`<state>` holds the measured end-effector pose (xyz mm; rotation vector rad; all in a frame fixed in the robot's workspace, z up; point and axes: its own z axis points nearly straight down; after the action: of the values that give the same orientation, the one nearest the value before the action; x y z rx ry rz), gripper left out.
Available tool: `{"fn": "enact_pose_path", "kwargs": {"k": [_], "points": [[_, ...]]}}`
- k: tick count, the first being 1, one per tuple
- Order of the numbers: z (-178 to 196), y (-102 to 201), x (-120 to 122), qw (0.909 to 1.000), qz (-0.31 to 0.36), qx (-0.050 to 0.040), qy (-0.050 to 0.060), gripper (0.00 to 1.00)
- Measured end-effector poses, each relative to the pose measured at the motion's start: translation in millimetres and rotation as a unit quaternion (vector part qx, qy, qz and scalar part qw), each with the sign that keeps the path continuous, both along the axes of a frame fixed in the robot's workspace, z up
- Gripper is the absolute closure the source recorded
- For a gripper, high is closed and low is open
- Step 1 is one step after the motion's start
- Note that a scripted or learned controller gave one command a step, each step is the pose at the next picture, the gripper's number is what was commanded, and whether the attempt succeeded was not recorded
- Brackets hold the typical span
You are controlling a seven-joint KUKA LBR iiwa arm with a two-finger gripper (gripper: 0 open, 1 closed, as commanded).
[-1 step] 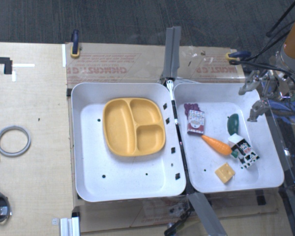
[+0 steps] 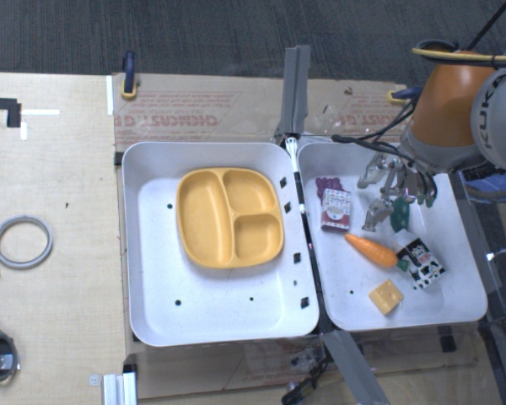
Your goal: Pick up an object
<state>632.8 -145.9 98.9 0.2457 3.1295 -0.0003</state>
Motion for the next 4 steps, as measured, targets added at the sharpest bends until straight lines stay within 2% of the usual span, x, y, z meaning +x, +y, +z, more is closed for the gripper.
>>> {"fn": "enact_pose_path", "kwargs": {"k": [1, 2, 3, 4], "points": [[19.1, -52.7, -126.6, 0.9886, -0.15, 0.0001, 0.0, 0.0], [-7.4, -10.1, -56.7, 0.9516, -0.307, 0.0, 0.001, 0.0], [57.7, 5.3, -56.0, 0.8206, -0.571, -0.0003, 0.0, 0.0], [10.7, -33.6, -44.7, 0.84, -0.542, 0.0035, -0.009, 0.0]]}}
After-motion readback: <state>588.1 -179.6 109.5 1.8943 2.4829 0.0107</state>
